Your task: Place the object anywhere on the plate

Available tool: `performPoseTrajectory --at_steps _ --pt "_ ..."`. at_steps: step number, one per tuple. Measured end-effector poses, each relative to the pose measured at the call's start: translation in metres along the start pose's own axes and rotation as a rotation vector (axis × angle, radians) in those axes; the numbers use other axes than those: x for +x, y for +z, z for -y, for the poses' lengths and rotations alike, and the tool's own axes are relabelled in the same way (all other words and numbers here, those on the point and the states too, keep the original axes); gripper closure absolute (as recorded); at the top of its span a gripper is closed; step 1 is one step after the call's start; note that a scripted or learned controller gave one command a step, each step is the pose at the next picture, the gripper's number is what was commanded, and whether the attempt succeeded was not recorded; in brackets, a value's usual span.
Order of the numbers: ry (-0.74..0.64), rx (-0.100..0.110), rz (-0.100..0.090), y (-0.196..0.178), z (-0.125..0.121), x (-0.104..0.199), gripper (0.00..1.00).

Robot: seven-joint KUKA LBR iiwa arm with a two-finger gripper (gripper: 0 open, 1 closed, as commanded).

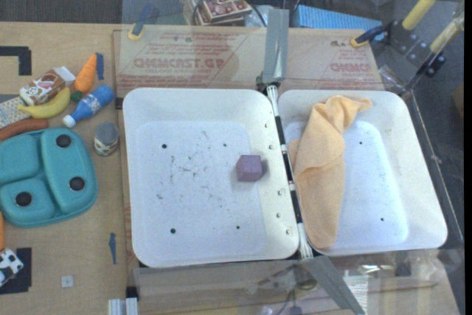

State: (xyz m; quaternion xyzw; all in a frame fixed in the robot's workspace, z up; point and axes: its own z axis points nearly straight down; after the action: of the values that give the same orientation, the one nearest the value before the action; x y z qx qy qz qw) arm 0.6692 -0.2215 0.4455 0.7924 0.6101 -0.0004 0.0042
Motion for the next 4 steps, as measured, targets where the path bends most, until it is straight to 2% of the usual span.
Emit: performPoseTrajectory --at_steps 1,2,3,4 --pt "-0.006 -0.003 0.003 -0.01 -0.001 0.003 1.0" --pt "0.523 0.012 -0.002 0.011 0.006 0.013 1.0" --pt "0.908 0.014 0.0 0.011 0.013 -0.001 1.0" --pt "1.112 0.009 -0.001 0.011 0.009 -0.006 1.0"
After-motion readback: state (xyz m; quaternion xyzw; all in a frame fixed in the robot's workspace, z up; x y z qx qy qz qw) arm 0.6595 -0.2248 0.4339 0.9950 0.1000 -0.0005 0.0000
